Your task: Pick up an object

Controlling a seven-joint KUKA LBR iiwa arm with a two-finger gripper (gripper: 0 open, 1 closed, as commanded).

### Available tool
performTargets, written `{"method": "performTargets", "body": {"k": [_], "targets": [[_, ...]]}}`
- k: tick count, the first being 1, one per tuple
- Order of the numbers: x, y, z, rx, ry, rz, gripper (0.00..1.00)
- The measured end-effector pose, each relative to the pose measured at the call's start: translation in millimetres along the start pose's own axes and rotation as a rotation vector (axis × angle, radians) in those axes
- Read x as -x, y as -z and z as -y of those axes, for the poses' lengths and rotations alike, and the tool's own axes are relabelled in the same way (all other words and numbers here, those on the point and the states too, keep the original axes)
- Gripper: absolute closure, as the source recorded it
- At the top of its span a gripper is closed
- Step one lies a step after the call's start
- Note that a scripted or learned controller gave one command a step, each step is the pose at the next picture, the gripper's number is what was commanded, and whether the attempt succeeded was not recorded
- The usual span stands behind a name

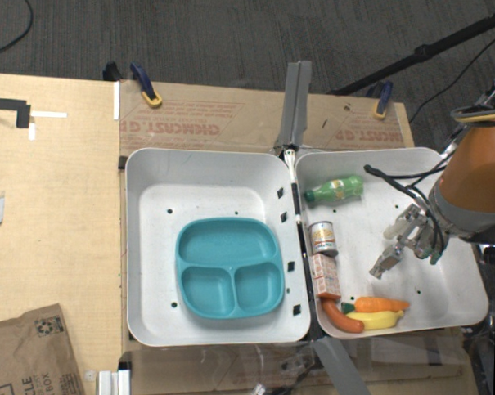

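right bin [460,304]: claw [390,249] spread, grasping nothing | left of claw: bottle [335,189], can [322,238], tube [326,275] | below: carrot [380,305], banana [375,320], sausage [338,316] | left bin [147,254]: teal tray [229,266]

The bench [50,225] bears two white bins [138,253] side by side, with cardboard [202,121] behind them.

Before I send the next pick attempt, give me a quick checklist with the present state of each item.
1. Gripper carrying nothing: ok, it hangs over bare floor of the right bin.
2. Green bottle free of neighbours: ok, lies alone near the far wall.
3. Can free: not ok, it touches the packet.
4. Carrot free: not ok, bunched with the banana and sausage.
5. Fingers open enough: cannot tell.
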State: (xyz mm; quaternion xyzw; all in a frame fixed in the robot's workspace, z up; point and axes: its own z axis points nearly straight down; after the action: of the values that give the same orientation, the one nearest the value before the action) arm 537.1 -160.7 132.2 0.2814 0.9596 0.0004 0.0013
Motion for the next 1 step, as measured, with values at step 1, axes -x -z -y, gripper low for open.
{"method": "performTargets", "body": {"k": [1], "targets": [[32.3, 94.9, -12.5, 0.0, 0.036, 0.002, 0.0]]}}
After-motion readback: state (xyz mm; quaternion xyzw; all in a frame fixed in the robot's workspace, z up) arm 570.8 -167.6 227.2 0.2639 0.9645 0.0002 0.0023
